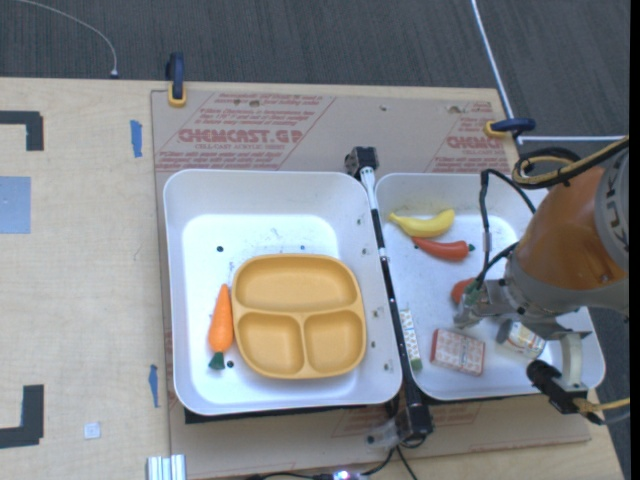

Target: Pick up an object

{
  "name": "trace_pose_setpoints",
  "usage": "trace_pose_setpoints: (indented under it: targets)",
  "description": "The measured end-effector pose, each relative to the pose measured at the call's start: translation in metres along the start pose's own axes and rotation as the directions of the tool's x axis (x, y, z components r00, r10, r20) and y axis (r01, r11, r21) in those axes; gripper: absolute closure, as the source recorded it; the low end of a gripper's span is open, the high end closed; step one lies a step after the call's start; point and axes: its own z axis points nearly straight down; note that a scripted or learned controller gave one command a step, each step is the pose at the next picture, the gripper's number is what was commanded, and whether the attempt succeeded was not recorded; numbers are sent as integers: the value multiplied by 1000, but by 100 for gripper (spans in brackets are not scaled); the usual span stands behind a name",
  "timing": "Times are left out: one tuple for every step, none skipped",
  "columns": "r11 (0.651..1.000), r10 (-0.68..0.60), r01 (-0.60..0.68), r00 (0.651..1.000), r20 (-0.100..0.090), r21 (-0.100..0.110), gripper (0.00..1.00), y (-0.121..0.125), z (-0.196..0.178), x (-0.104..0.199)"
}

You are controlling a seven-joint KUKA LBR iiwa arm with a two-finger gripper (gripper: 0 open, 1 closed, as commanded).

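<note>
Currently no single target stands out, so candidates are logged by bin. Right shallow white plastic bin [420, 193]: a yellow toy banana [424, 222] lies near the far wall, with a red toy chili pepper [441, 249] just beside it on the near side. A small red rounded object [462, 290] sits toward the middle of this bin, partly hidden by the arm's wrist hardware. A flat square packet with a red and white printed pattern [458, 351] lies near the front wall. Next to it, to the right, is a small pale cylindrical item [521, 340], too blurred to identify further.

End effector [485, 308]: it sits low over the right bin, just beside the red rounded object and above the printed packet. Whether it is released or clenched cannot be told from this angle, as the wrist body covers the tips. Nothing can be seen between them.

Grey arm with an orange band [565, 238] enters from the right, with black cables looped over it.

Left shallow white plastic bin [190, 193]: a yellow-orange three-compartment plastic tray [298, 314] lies in the middle. An orange toy carrot with a green end [220, 323] lies alongside the tray's left edge, close to it.

Both bins rest on a brown printed cardboard sheet [260, 128], clamped at its far corners, on the light wooden tabletop [70, 268].
</note>
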Motion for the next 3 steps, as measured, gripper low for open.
trace_pose_setpoints:
  targets:
    - [1000, 0, 0, 1000, 0, 0, 0, 0, 0, 0]
    - [1000, 0, 0, 1000, 1, -3, 100, 1, -10, 0]
    - [1000, 0, 0, 1000, 1, -3, 0, 1, -10, 0]
